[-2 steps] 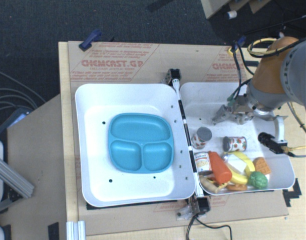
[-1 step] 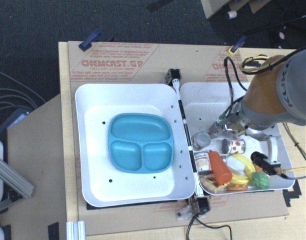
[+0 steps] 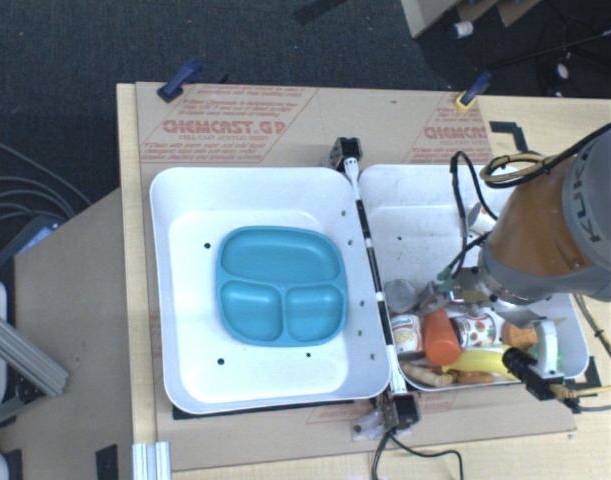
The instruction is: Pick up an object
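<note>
Orange plastic cylinder (image 3: 441,338) stands in the right white bin (image 3: 415,193), lower right of frame, crowded among a can (image 3: 477,330), a yellow banana-shaped piece (image 3: 480,363) and clutter along the near wall. Your gripper (image 3: 455,286) hangs just above; its opening you cannot tell. Left white bin (image 3: 175,268) carries a blue divided plastic tray (image 3: 281,285) with open floor around it.
</note>
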`<state>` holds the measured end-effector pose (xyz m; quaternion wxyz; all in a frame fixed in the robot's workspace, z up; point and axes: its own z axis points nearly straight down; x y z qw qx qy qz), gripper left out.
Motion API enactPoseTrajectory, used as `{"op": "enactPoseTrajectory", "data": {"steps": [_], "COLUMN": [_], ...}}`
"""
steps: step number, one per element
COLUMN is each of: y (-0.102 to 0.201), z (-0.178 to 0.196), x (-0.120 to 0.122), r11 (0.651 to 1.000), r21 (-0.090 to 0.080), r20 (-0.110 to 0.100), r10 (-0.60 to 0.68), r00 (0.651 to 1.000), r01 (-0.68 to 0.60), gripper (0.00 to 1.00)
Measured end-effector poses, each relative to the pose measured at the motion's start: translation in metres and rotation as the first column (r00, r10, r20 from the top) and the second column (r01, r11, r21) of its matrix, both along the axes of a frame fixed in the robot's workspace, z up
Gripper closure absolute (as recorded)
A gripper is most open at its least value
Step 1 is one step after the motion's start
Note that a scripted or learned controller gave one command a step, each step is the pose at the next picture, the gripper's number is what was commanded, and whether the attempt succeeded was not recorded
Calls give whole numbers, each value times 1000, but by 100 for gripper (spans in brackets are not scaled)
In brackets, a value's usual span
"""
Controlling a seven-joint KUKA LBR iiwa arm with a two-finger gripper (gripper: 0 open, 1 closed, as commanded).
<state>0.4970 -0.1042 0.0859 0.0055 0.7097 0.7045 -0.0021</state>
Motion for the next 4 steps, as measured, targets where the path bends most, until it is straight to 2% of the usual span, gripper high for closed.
{"op": "enactPoseTrajectory", "data": {"steps": [1, 2, 3, 4], "y": [4, 39, 39, 1], "z": [9, 99, 99, -1], "x": [0, 46, 46, 84], "r11": [1000, 1000, 1000, 1000], "r21": [6, 11, 11, 11], "r20": [-2, -5, -5, -5], "r10": [3, 8, 8, 7], "r00": [1000, 1000, 1000, 1000], "r01": [-3, -8, -8, -7], "gripper": [100, 100, 0, 0]}}
